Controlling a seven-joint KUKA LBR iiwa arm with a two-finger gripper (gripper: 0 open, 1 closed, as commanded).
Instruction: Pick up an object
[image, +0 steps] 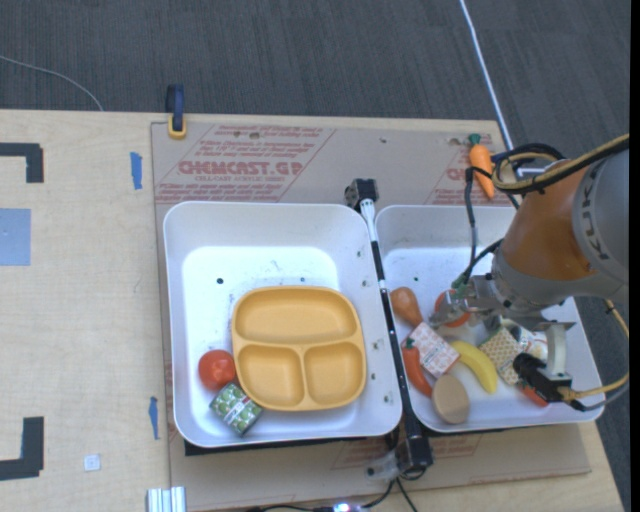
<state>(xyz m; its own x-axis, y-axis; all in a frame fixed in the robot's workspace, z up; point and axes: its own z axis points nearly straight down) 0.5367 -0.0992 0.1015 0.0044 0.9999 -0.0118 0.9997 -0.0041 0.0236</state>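
The arm (560, 235) hangs low over the right bin (440, 225), seemingly reaching for a pick; the gripper's (500, 318) state I cannot tell; banana (476, 364), packet (434, 348) lie below it; next, a clean close and lift.

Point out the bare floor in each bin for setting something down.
Left bin: bare white floor behind the yellow divided plate, up to the far wall. Its near left corner is tight with the tomato and green packet.
Right bin: bare floor at the far end by the divider. The near half is crowded around the banana, under the arm.
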